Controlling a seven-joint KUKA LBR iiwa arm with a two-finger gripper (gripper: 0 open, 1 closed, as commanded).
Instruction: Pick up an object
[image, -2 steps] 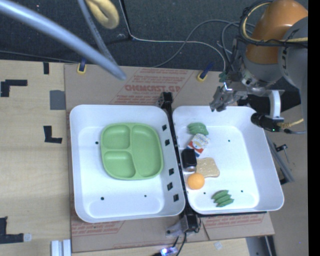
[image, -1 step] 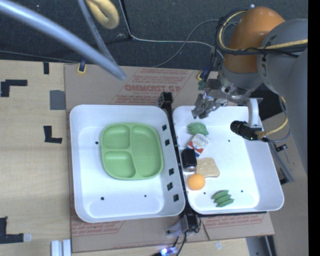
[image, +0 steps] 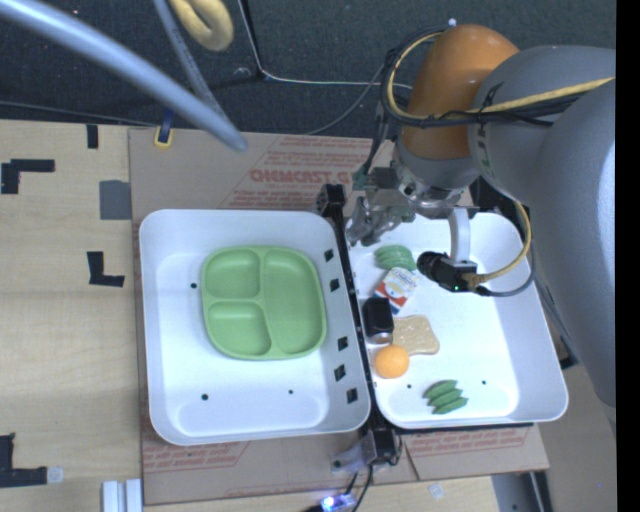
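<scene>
Nearest us, at the front of the right bin (image: 520, 400), we see a green pea pod (image: 444, 396), ribbed and glossy. Just behind it sits a smooth orange ball (image: 391, 361), touching a flat tan cracker (image: 416, 336) with a bumpy outline. A small black block (image: 377, 316) lies beside the divider, and a white and red packet (image: 399, 286) leans just behind it; its print is too small for us to read. A pale green leaf-like piece (image: 394, 256) lies under the gripper (image: 366, 228), which hangs over the bin's far left corner; whether it is apart or together, we cannot tell. The left bin (image: 170, 400) holds a matte green divided plate (image: 264, 301) with three compartments. Red lettering on the cardboard sheet (image: 290, 170) behind is blurred.
</scene>
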